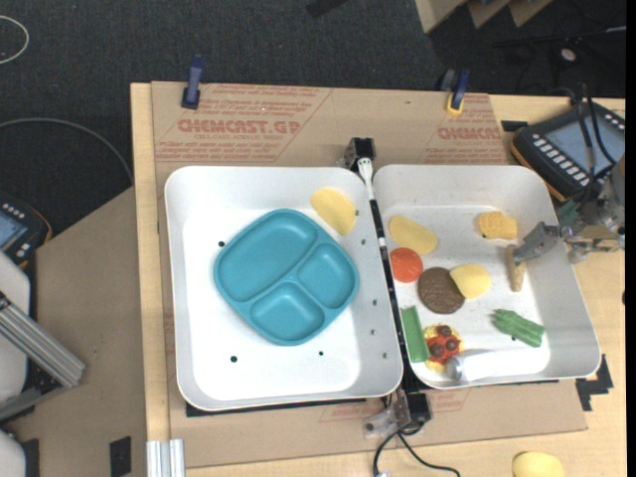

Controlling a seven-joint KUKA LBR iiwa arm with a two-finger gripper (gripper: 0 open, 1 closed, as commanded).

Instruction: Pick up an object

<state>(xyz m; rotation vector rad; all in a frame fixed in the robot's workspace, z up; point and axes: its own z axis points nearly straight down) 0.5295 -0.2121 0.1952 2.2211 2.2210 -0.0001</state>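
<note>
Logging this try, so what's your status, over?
Tool at right bin's right edge, holding nothing seen. Brown stick lies just below it, corn to its left. Nothing in the way.

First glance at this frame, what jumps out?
The big teal three-compartment plastic plate sits in the left white bin, with a yellow lumpy toy food piece at its upper right. The right white bin holds scattered toy foods, including a red-orange round piece and a brown disc; the gripper is at its right edge.
</note>
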